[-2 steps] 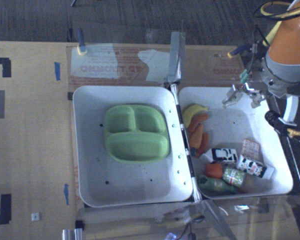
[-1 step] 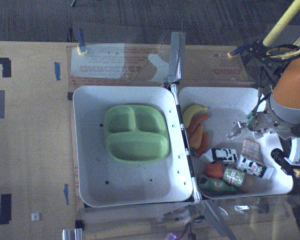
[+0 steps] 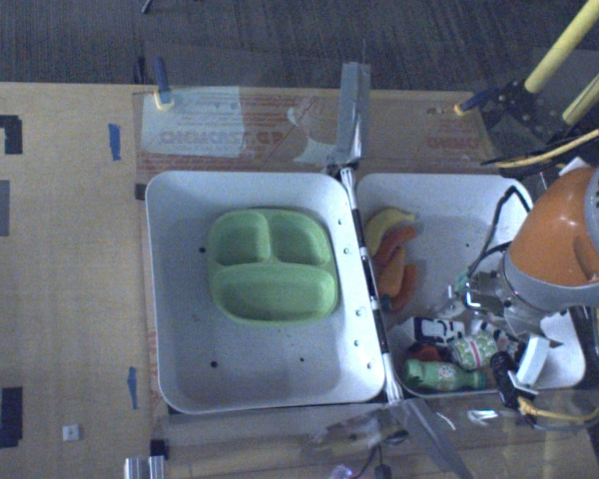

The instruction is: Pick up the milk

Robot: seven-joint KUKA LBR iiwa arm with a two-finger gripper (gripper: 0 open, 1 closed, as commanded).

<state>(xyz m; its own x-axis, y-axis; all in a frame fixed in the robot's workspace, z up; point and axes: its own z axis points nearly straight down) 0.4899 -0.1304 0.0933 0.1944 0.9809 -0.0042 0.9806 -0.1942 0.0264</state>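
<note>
The milk (image 3: 432, 328) looks like a small black-and-white carton lying in the right bin (image 3: 449, 203), near its front. My gripper (image 3: 482, 315) hangs low over the bin's front right part, just right of the milk and close to it. The grey wrist and the orange band (image 3: 564, 242) cover the bin's right side. Whether the milk is touched by the gripper is not visible.
A green-and-white can (image 3: 474, 350) and a green bottle (image 3: 441, 374) lie right in front of the milk. A banana (image 3: 387, 224) and orange-red vegetables (image 3: 395, 267) lie by the dividing wall. The left bin (image 3: 170, 267) holds a green divided plate (image 3: 273, 265).
</note>
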